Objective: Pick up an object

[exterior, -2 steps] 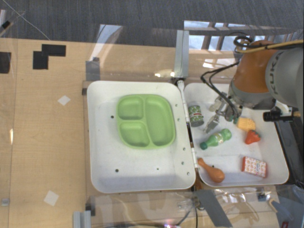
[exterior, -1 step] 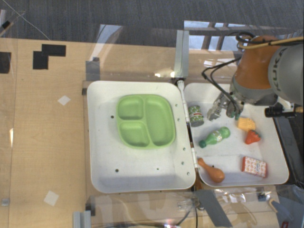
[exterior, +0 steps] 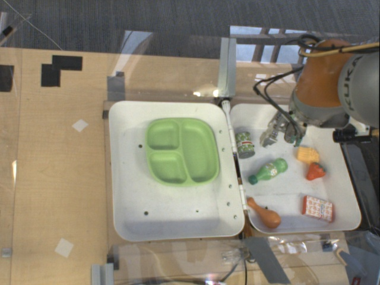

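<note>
The right bin (exterior: 350, 221) holds several toy foods: a small can (exterior: 244, 144), a green bottle (exterior: 268, 171), a yellow corn piece (exterior: 307, 155), a red strawberry (exterior: 315, 171), a brown chicken drumstick (exterior: 263, 212) and a red-and-white carton (exterior: 317, 208). My gripper (exterior: 281, 131) hangs over the back middle of that bin, just right of the can and behind the bottle. Its fingers are apart with nothing between them.
The left bin (exterior: 127, 212) holds a green divided plate (exterior: 181, 151). A metal divider (exterior: 233, 153) runs between the two bins. The arm's orange band (exterior: 317, 76) and black cables loom over the right bin's back edge.
</note>
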Robot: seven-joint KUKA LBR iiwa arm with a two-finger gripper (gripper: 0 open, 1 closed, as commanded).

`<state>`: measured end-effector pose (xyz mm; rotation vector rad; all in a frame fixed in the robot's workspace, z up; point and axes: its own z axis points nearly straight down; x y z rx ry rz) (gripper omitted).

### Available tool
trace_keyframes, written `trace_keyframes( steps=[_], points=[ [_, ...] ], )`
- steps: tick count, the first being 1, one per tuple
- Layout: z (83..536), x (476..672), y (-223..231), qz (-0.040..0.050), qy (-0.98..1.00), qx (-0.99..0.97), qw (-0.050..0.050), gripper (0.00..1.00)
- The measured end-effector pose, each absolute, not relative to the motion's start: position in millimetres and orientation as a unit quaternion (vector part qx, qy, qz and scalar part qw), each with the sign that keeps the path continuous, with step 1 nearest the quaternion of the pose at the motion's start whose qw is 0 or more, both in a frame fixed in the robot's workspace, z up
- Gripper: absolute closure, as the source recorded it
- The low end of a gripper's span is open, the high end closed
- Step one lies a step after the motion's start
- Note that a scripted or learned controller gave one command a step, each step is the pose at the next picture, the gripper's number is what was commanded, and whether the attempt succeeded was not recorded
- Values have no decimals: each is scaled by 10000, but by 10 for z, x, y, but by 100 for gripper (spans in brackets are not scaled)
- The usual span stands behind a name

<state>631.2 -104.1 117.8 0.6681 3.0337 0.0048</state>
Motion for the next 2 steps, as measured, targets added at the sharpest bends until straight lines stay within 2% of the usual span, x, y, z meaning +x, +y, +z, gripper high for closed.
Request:
trace_keyframes(
  steps=[1,2],
  points=[
    [1311,6340,-1029,17,9773,2109,223,100],
    [2122,5581,-939,13,9425,3341,58,100]
  ],
)
